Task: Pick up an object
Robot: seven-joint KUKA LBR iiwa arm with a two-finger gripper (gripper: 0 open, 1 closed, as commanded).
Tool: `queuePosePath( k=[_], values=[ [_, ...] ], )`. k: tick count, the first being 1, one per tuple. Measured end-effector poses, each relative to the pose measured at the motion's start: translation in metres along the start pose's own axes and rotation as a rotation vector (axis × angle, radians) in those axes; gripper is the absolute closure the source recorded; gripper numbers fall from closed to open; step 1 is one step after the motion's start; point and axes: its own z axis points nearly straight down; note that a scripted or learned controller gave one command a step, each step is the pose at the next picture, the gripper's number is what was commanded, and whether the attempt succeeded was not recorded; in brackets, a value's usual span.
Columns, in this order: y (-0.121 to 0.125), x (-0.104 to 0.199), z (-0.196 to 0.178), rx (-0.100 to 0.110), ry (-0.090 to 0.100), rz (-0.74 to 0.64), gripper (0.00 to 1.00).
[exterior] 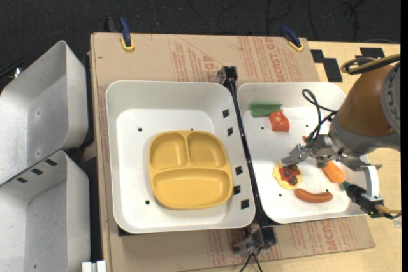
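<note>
Claw directly above yellow toy

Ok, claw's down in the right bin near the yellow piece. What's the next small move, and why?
Probably lower the claw slightly onto the yellow piece and close. It hangs just over that piece's upper edge, with nothing visibly between its fingers, and the sausage and carrot lie apart, so they shouldn't interfere.

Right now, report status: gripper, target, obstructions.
Gripper low in the right bin, over the yellow piece; nothing seen held. Sausage just beside, orange piece under the wrist. Strawberry and green piece farther back.
</note>
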Motion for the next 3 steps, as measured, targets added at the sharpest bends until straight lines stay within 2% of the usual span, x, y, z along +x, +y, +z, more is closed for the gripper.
queuePosePath(
  k=[1,3],
  values=[
    [0.002,0.002,-0.013,-0.006,0.003,-0.002,1.0],
    [0.007,0.007,-0.128,0.002,-0.001,-0.006,1.0]
  ],
)
